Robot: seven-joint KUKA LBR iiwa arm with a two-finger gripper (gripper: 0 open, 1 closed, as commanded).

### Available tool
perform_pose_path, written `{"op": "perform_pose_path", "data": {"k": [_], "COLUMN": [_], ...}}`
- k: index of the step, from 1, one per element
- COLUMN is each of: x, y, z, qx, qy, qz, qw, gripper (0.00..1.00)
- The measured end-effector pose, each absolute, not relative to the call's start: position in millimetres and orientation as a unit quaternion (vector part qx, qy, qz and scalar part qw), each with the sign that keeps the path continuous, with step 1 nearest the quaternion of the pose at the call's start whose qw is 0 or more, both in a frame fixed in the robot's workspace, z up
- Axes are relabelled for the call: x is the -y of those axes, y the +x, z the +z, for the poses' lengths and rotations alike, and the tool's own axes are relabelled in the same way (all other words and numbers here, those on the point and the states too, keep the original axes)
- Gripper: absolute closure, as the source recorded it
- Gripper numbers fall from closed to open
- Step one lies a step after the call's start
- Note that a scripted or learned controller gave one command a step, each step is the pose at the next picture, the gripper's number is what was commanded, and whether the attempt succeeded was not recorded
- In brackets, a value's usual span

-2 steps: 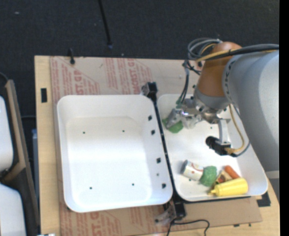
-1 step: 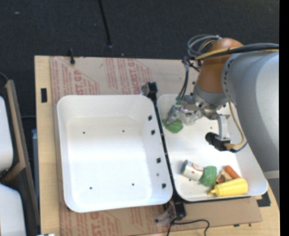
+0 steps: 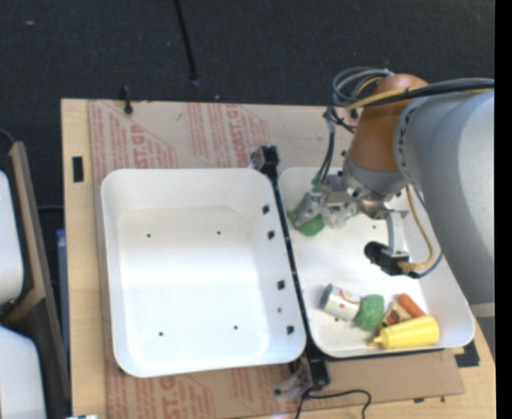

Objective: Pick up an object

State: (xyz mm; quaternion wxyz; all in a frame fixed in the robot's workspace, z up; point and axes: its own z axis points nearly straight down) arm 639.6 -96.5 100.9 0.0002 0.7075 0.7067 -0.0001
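Note:
My gripper (image 3: 315, 211) is low in the right bin (image 3: 351, 256), near its back left corner. A small green object (image 3: 310, 225) lies right at the fingertips, touching or just under them; whether it is gripped I cannot tell. Near the bin's front sit a white cylinder with a red mark (image 3: 337, 301), a green lump (image 3: 370, 311), an orange piece (image 3: 408, 305) and a yellow bottle-shaped toy (image 3: 407, 333).
The left bin (image 3: 142, 199) lies beside the right one, split from it by a dark divider rail (image 3: 283, 243). Cables and a black fitting (image 3: 386, 257) hang off the wrist over the right bin. Both bins rest on a cardboard sheet (image 3: 186, 133).

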Motion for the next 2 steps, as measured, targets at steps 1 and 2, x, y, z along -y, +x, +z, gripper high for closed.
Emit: {"op": "perform_pose_path", "data": {"k": [1, 2], "x": [98, 96], "y": [644.9, 634.5], "z": [101, 101], "qx": [-0.707, -0.707], "qy": [0.707, 0.708], "qz": [0.0003, -0.0001], "qw": [0.0, 0.0], "gripper": [0.0, 0.0]}}
